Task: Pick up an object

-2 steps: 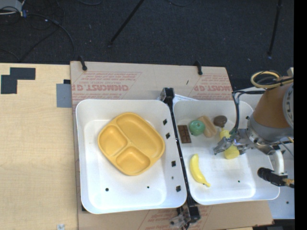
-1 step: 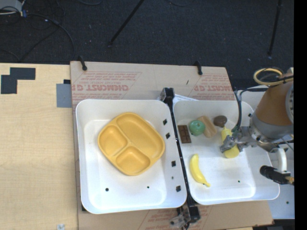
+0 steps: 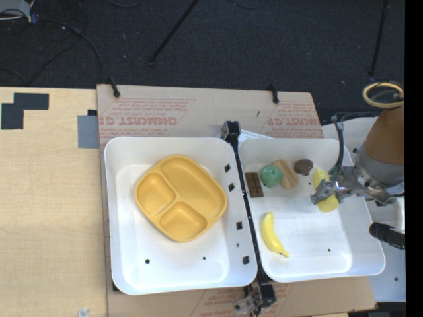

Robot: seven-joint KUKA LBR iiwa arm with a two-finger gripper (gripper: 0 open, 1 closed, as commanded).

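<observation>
While the arm (image 3: pixel 386 147) reaches in from the right, the gripper (image 3: pixel 325 193) sits low over the right bin (image 3: pixel 310 259), near its right side, right at a yellow object (image 3: pixel 325 191). Metal finger parts overlap that yellow thing, but whether it is pinched between them or just lying under them, can't tell; gripper state can't be read from this angle either.

Right bin contents: banana (image 3: pixel 272 235) lying loose near the bin's middle, well apart from the gripper; green apple-like ball (image 3: pixel 270 174), tan oblong piece (image 3: pixel 287 174) touching it, dark brown round item (image 3: pixel 303 167), brown rectangular block (image 3: pixel 254 184) by the divider. Left bin (image 3: pixel 129 269) holds a yellow three-compartment tray (image 3: pixel 180 197), lying flat.

Progress, as a judgement: approach looks done, gripper is down at a candidate. Nothing is visibly lifted; the yellow object looks level with the bin floor. Left to do: confirm a grasp, then raise clear of the bin. Task likely at the grasp stage, not complete.
</observation>
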